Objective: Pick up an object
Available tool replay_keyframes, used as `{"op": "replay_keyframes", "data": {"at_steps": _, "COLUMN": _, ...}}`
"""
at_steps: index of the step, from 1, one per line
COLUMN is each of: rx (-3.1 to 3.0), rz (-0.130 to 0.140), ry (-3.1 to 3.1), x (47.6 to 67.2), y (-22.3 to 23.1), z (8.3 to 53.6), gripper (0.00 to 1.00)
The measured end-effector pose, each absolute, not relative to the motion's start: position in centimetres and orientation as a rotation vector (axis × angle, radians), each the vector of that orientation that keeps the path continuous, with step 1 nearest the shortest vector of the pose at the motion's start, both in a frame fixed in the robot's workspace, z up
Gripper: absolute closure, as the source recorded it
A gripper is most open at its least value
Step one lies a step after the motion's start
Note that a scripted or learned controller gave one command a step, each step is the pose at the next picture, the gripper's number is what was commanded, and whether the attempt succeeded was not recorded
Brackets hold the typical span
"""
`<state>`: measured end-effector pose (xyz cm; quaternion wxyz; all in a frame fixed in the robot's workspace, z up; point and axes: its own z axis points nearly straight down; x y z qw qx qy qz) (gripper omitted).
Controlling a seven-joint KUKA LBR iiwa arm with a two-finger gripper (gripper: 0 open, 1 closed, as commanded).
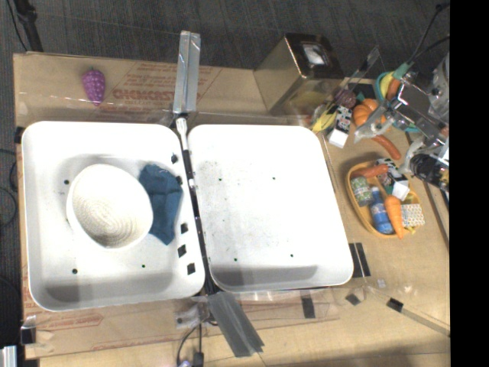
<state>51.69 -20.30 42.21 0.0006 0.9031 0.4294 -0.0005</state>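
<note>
viewing from the overhead camera: left bin (46, 281) at frame left holds a white woven hat (111, 205) touching a blue cloth (162, 201) on its right. right bin (267, 274) sits beside it. claw state: cannot tell. arm enters from frame right, so the cloth is the nearer candidate, well left of that edge.

Arm (437, 90), grey: one item, sitting at the view's right edge, partly cropped, hanging over the bench's far-right side.
</note>
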Motion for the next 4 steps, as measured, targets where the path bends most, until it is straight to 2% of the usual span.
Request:
{"op": "replay_keyframes", "data": {"at_steps": 1, "rx": 2.823, "rz": -0.007, "ry": 1.384, "x": 61.8, "y": -18.7, "z": 44.0, "gripper": 0.00}}
{"op": "replay_keyframes", "data": {"at_steps": 3, "rx": 2.873, "rz": -0.011, "ry": 1.284, "x": 60.2, "y": -20.4, "z": 44.0, "gripper": 0.00}}
{"op": "replay_keyframes", "data": {"at_steps": 4, "rx": 2.882, "rz": -0.006, "ry": 1.254, "x": 64.7, "y": -19.9, "z": 44.0, "gripper": 0.00}}
